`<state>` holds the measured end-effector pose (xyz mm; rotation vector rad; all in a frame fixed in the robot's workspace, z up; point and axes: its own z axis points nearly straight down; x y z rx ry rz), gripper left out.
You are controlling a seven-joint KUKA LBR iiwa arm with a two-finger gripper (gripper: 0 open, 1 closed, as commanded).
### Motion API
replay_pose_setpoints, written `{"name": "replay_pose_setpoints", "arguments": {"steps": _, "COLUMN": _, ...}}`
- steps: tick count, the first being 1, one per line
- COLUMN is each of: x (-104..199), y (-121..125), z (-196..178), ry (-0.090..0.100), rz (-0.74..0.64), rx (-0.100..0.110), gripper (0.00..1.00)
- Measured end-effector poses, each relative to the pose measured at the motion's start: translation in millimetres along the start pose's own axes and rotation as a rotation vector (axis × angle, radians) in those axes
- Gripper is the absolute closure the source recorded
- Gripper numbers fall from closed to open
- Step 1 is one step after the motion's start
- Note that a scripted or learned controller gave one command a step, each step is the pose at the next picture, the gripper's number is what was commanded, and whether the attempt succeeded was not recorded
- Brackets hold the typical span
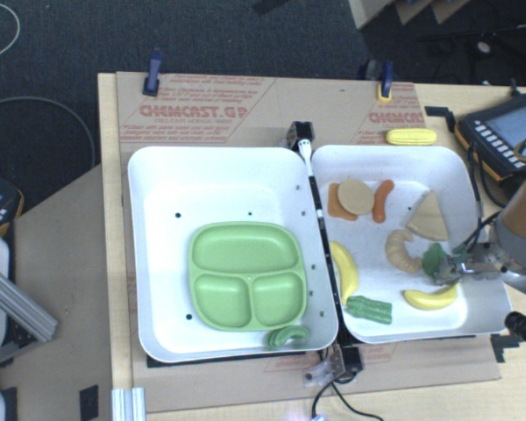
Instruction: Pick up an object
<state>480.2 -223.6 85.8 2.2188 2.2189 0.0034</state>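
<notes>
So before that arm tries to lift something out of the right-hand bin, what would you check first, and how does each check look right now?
1. Gripper is over the right bin, where the toy food lies: ok.
2. A target sits at the gripper: a small green piece lies right at its tip: ok.
3. That piece is actually between the fingers: cannot tell.
4. Neighbours leave room: not ok, the banana and croissant lie close beside the tip.
5. Other items lie apart from the arm: the sausage and green pickle sit away from it: ok.
</notes>
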Motion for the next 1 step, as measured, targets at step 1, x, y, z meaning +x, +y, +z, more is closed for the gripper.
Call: {"name": "replay_pose_setpoints", "arguments": {"steps": 1, "x": 0.0, "y": 0.0, "z": 0.0, "ry": 0.000, "rz": 0.000, "rx": 0.000, "gripper": 1.00}}
